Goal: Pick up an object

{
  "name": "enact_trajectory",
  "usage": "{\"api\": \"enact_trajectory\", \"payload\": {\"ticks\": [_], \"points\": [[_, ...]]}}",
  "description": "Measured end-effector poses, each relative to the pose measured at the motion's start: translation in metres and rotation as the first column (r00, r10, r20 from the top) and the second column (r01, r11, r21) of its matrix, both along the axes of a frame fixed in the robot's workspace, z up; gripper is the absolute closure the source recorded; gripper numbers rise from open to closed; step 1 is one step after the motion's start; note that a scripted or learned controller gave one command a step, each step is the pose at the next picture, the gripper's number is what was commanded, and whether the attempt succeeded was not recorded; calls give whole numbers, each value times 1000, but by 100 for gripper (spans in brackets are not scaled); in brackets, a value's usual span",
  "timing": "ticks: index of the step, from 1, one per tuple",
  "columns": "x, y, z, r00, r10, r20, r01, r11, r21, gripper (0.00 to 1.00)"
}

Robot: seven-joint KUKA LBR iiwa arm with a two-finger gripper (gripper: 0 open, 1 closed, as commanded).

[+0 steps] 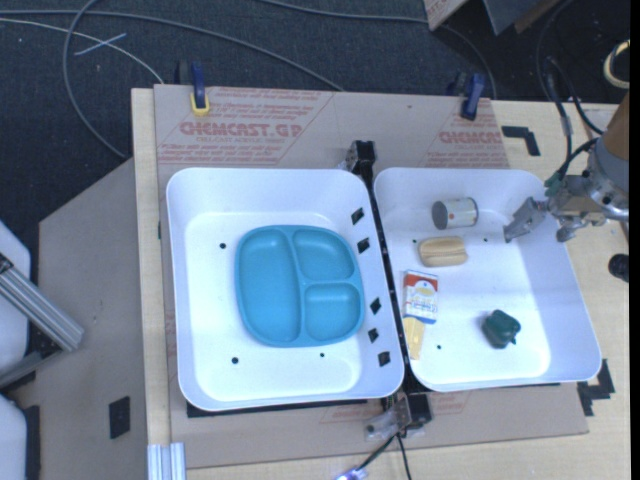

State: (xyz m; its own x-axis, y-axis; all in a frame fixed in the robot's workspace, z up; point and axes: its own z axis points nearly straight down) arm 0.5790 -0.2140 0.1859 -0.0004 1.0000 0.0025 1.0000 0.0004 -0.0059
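Green object (501, 328) lies untouched; jaws (545, 223) spread wide, holding nothing.

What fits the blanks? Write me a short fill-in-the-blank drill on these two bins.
1. The blue divided plate lies in the ____ bin.
2. The green object lies in the ____ bin.
3. The tool hangs over the right bin's ____ edge.
4. Among the right bin's objects, the one nearest the tool is the ____.

Missing words: left; right; right; can
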Motion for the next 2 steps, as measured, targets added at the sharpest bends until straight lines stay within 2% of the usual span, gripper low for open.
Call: {"api": "enact_trajectory", "payload": {"ticks": [1, 2], "points": [[-3, 4, -63, 1000, 0, -2, 0, 1000, 1, 0], [-1, 3, -47, 1000, 1, 8, -1, 1000, -2, 100]]}}
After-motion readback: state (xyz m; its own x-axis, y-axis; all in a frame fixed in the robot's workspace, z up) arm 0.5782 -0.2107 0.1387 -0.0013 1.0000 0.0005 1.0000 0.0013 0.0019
